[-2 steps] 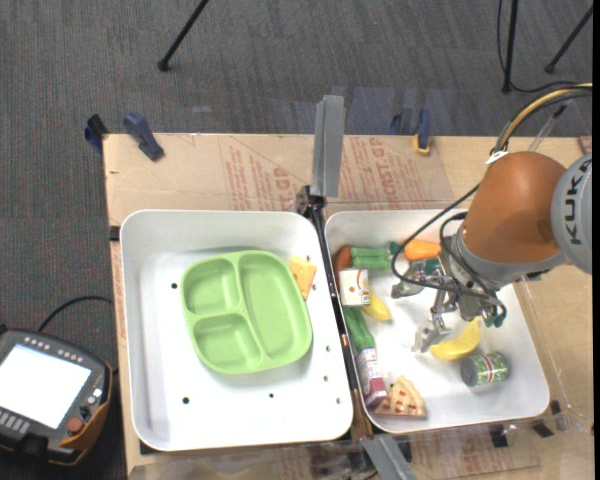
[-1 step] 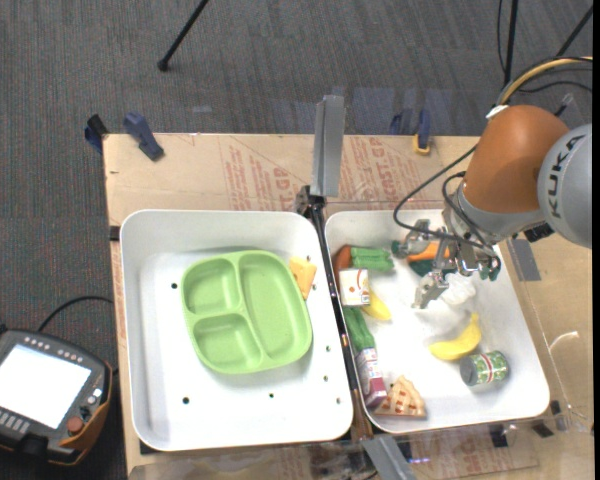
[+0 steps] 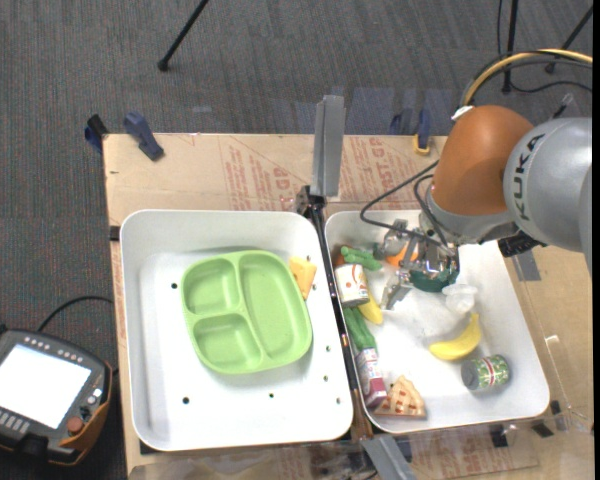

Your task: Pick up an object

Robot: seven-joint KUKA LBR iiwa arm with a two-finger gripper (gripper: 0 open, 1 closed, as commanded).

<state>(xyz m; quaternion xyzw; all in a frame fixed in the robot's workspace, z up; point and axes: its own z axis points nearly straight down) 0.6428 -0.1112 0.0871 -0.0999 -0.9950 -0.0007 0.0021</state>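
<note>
Fingers (image 3: 405,268) spread apart, holding nothing, low in the right bin (image 3: 510,368) beside the teal bowl (image 3: 438,282).

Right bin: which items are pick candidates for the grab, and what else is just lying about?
Job:
- two-finger gripper, above the right white bin
- yellow banana
- green-and-red tin can
- pizza-slice toy
- small white-labelled bottle

Lying about:
- green divided plastic plate in the left white bin
- teach pendant on the floor

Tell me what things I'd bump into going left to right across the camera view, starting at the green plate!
Green plate → yellow wedge → little bottle → claw → banana → green can.
</note>
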